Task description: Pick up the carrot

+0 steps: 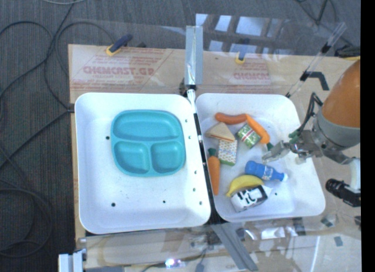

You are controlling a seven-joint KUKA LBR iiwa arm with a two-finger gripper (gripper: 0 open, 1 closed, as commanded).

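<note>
Carrot lies against right bin's left wall; jaws' state unclear on gripper, which could snag crowded neighbours instead.

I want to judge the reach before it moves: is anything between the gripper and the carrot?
Yes. The carrot lies along the right bin's left wall, and the gripper is to the right. Between them sit the blue bottle, the green can and the patterned block.

Bins are plain white, the divided plate is turquoise. Carrot is orange with a green top, banana yellow, bottle blue, little can green.
</note>
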